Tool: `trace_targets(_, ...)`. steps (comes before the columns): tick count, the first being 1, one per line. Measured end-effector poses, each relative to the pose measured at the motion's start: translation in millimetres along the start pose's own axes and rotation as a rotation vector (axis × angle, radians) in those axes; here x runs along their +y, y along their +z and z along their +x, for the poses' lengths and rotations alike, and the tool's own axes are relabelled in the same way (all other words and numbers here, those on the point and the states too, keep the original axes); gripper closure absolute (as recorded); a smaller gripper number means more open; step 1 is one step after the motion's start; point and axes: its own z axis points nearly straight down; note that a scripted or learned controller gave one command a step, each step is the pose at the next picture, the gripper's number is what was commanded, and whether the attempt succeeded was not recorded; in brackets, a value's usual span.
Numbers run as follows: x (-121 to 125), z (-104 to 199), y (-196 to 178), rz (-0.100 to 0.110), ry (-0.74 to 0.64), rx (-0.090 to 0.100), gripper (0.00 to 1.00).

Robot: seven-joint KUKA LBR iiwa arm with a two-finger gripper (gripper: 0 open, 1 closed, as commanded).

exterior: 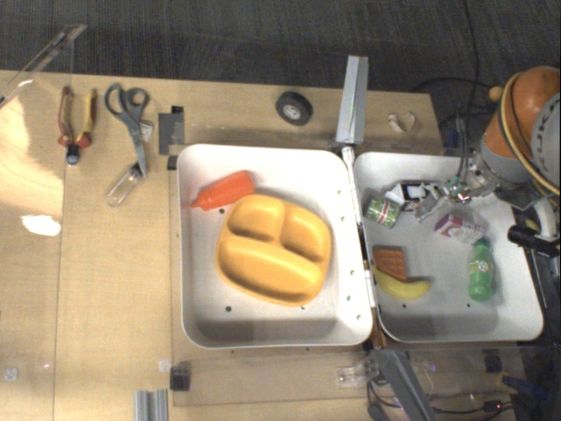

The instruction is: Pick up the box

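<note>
Far left on the surface point(105, 305) there's a pair of pliers point(74, 121) and scissors point(131, 117), with a roll of tape point(294, 107) further along the back, none of which matters here. The left bin point(263, 336) has an orange carrot-looking toy point(223, 190) and a big yellow divided tray point(274, 248).

The action is in the right bin point(517, 323). The box point(390, 260), a small reddish-brown one, lies flat near the bin's left wall. There's a green can point(382, 210) just behind it and a banana point(403, 287) right up against its front edge, maybe touching.

Further right there's a crumpled purple-and-white wrapper point(458, 226) and a green bottle point(479, 273). The tool point(458, 191) hangs over the back of this bin, near a heap of small shiny clutter, on the end of the arm point(526, 121). It's too small and busy there, so I honestly can't tell if it's apart or together. Nothing looks gripped.

What could go wrong, in my view:
- The tool is well apart from the box, and the clutter is much closer, so it could easily grab the wrong thing.
- The box is low and flat, so a shallow descent would just skid off the top.
- With the banana and the wall crowding it, a slightly off approach could nudge the box into the corner or pinch the banana instead.
</note>
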Motion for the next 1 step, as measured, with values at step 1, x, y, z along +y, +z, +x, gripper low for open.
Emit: trace_targets(1,3.3,0.0,-13.7,-0.007,-0.007,-0.006,1.0)
